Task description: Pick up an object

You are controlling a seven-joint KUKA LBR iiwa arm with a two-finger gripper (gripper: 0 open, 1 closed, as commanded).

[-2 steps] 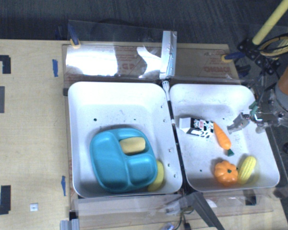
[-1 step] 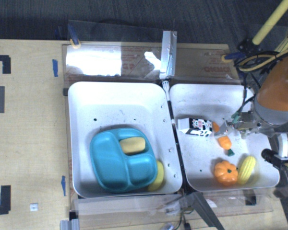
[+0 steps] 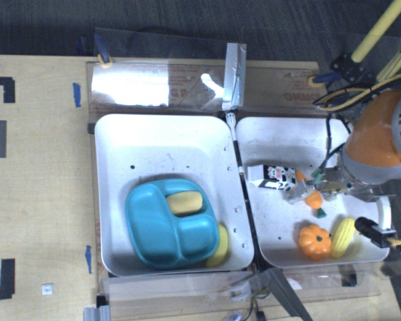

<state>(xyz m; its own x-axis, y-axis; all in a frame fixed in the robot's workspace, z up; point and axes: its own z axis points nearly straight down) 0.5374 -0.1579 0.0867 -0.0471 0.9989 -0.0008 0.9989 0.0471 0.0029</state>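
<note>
In the right bin [image 3: 281, 136] lie a small black-and-white box [image 3: 275, 174], a little orange carrot with a green top [image 3: 313, 200], an orange pumpkin [image 3: 315, 240] and a yellow corn cob [image 3: 343, 236]. My gripper [image 3: 309, 186] hangs low over the middle of this bin, right above the carrot and just right of the box. The arm's orange band [image 3: 377, 136] is over the bin's right side. The view does not reveal whether the carrot is touched or held.
The left bin [image 3: 120, 139] holds a blue divided dish [image 3: 157, 229] with a yellow piece [image 3: 186, 202] in it and a yellow object [image 3: 220, 246] tucked at its lower right. A clear plastic wall [image 3: 160, 79] stands behind the bins. Cables [image 3: 361, 85] run at the upper right.
</note>
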